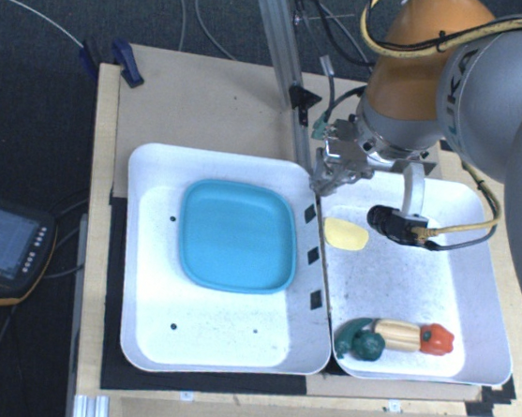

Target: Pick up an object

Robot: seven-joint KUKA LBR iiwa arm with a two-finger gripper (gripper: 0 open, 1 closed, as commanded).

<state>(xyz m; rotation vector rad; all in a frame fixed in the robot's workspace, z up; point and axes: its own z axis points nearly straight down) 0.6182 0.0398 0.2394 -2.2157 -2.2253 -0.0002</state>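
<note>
The gripper (pixel 339 173) hangs over the right bin's (pixel 488 278) far-left corner — its grip state unreadable — near a yellow piece (pixel 346 234), well apart from the blue plate (pixel 237 236).

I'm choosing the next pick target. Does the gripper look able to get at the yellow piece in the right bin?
Probably yes. The yellow piece lies alone on the floor of the right bin, apart from the toys at the near wall, with open space above it. The gripper hangs just beyond it, near the divider.
</note>
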